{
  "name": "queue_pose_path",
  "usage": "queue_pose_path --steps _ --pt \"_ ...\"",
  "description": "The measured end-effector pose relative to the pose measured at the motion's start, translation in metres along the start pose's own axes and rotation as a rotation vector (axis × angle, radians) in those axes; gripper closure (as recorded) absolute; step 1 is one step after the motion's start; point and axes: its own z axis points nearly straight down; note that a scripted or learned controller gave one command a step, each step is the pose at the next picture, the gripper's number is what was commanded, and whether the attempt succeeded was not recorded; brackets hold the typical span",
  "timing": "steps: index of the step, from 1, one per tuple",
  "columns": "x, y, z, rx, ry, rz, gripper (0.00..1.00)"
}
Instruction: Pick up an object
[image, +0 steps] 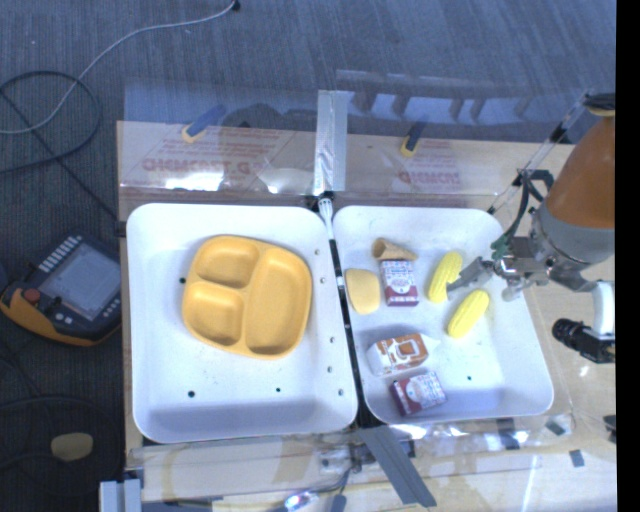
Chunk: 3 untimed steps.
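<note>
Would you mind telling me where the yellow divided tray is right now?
The yellow divided tray lies in the left white bin of the camera view, near its middle, across the central divider from the pale yellow piece.

Both bins, the left bin (150, 330) and the right bin (520, 390), are showing plain white; the divided tray (247, 295) is glowing mustard yellow; two corn cobs (445, 276) (467, 312) are showing bright yellow; the cartons (400, 282) (418, 392) are wearing red and white print, another carton (400, 352) orange; the arm's band (590, 180) is shining orange.

Bench (150, 150) bearing two white bins (150, 400)
</note>
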Motion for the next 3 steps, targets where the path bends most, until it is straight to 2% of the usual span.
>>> queue_pose_path --steps 1,2,3 --pt "-0.022 0.02 0.104 -0.001 0.0 -0.116 0.0" --pt "-0.021 0.019 0.098 0.003 0.004 -0.115 1.0" --pt "0.027 0.057 -0.032 -0.001 -0.006 0.039 1.0"
